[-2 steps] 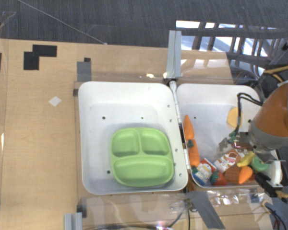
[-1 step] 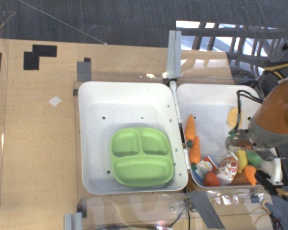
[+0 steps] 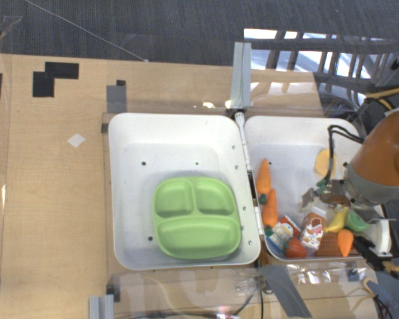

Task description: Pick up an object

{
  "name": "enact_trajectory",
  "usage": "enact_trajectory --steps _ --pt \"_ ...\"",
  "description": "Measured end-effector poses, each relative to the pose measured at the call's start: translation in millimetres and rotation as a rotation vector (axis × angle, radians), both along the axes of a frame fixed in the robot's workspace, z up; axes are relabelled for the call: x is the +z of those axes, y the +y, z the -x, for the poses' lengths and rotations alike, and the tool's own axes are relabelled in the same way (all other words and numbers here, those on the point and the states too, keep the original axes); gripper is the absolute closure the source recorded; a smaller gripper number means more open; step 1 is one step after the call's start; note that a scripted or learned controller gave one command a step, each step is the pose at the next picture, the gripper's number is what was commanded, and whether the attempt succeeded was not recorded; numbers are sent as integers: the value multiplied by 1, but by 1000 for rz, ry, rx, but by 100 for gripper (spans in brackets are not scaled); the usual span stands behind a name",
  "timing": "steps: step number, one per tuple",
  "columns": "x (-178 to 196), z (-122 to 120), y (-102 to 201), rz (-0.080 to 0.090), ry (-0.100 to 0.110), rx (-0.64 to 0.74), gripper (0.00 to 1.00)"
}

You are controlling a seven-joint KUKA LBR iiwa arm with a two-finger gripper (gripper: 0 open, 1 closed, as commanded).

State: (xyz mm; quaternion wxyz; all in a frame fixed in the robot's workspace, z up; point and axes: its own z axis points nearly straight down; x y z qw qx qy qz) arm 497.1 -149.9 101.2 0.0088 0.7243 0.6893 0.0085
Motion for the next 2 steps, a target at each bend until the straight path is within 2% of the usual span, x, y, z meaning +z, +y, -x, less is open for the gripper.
enact_trajectory --steps 1,2 --pt "-9 3 38 8 -1 -31 0" --pt "-8 -52 63 1 22 168 0"
